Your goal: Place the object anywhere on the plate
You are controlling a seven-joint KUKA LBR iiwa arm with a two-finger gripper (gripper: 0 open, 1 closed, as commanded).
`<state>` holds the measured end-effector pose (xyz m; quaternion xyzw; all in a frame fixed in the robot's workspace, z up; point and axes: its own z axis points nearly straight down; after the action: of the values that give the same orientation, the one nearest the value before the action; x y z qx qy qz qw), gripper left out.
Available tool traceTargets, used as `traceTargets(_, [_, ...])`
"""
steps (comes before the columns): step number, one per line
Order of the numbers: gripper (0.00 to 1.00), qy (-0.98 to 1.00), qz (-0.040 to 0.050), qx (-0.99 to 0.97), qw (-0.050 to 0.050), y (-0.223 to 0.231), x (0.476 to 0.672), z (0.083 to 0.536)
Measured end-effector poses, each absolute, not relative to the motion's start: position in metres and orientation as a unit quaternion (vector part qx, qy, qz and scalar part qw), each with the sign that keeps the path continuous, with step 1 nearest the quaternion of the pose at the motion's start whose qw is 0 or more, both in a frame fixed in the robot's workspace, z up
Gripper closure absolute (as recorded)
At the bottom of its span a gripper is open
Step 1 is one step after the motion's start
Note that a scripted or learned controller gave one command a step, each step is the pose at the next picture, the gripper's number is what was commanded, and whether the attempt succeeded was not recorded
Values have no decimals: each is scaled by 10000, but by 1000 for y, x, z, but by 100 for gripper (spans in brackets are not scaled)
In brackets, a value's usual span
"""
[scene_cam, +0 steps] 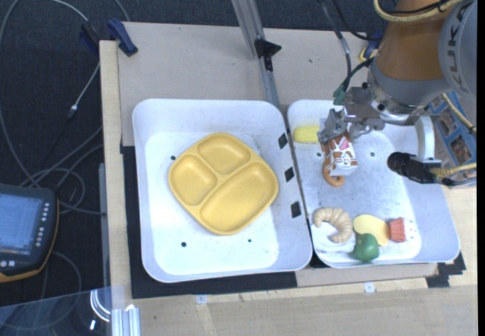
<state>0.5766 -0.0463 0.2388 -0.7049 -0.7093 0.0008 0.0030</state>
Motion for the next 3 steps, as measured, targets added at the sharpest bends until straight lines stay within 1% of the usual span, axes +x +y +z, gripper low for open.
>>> traceTargets(2, [100, -7092, 7, -7050, 29, 54, 549, 220])
traceTargets(3, [100, -7099, 6, -7043, 34, 112, 524, 223])
